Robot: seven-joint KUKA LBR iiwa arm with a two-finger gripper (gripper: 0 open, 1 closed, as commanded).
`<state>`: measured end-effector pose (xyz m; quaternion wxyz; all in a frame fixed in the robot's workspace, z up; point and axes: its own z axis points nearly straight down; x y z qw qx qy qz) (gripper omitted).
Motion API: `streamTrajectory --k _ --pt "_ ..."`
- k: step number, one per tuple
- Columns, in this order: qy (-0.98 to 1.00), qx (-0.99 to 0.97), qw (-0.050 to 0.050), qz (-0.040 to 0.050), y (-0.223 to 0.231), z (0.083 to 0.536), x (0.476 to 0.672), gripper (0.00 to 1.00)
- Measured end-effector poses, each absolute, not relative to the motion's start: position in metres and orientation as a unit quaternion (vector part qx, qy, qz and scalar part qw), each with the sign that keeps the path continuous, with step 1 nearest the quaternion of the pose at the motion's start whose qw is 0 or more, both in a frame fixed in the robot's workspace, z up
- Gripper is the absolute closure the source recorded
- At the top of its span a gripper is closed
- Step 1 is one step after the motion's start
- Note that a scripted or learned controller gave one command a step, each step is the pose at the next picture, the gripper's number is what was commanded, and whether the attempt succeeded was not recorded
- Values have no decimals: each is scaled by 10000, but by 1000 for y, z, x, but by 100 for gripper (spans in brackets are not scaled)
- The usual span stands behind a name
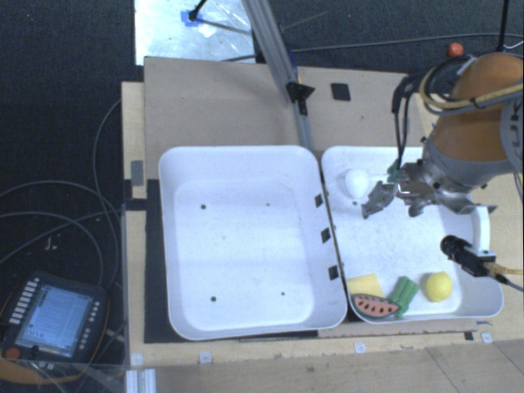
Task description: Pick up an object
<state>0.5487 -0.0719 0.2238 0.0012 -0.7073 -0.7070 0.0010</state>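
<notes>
Four toys lie near your spread, empty gripper (391, 201): white ball (357, 182) beside it, watermelon slice (376, 305), green block (403, 292) and lemon (438, 286) below.

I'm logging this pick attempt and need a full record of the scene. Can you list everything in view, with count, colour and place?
Left bin: one, white, left half of the bench.
Right bin: one, white, beside it on the right.
Round object: one, white, far left part of the right bin.
Yellow block: one, near left corner of the right bin.
Watermelon slice: one, red and green, right bin's near edge.
Green piece: one, right of the slice.
Lemon: one, yellow, near right part of the right bin.
Handheld controller: one, dark, floor at lower left.
Gripper: one, grey, over the right bin, beside the round object.
</notes>
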Motion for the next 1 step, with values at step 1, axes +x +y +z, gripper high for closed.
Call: streamTrajectory --k 1 --pt "-7048 -7094 -33 -15 -147 298 513 0"
